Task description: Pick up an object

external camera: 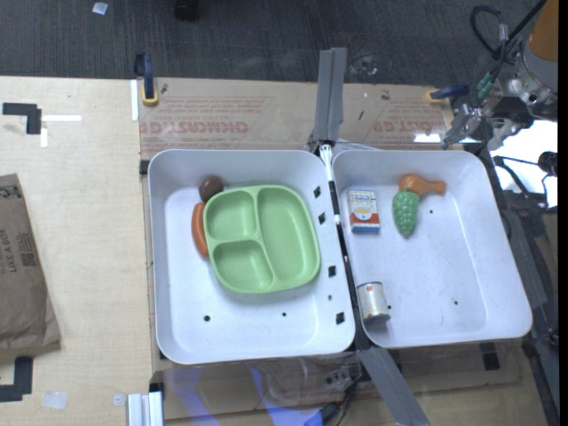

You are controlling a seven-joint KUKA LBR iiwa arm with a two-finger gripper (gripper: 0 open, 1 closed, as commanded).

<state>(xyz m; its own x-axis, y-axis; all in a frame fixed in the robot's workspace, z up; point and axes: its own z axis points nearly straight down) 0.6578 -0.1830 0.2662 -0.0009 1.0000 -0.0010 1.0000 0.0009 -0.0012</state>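
Note:
The right bin [461, 318] holds a small white and orange box [363, 209], a green bunch of grapes [406, 212], an orange drumstick-shaped toy [422, 184] touching the grapes, and a silver can [373, 301] lying near the front left corner. In the left bin [177, 318] a green divided plate [262, 238] lies over an orange sausage-like toy [199, 229], with a brown round toy [211, 187] at its back left. My gripper [469, 127] hangs over the back right corner of the right bin, well apart from every object.
A metal divider [330, 105] runs back from between the bins. Cardboard [231, 118] lies behind the left bin. A brown paper bag [22, 256] sits on the bench at far left. Cables and a frame [524, 211] crowd the right bin's right side.

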